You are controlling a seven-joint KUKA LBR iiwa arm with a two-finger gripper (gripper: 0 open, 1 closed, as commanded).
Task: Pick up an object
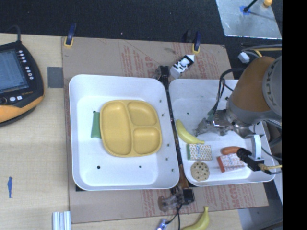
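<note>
Banana (pixel 188 134) just beside the gripper (pixel 207 127) in the right bin (pixel 192 92), grip state indiscernible.

The right bin (pixel 192 92) has bare floor above the banana (pixel 188 133); snacks crowd below the banana.

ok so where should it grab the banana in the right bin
Grip the banana across its thick middle, coming straight down from above. It lies flat and curved along the right bin's left wall, so set the jaws across its width, on the wall side and the open side.
</note>
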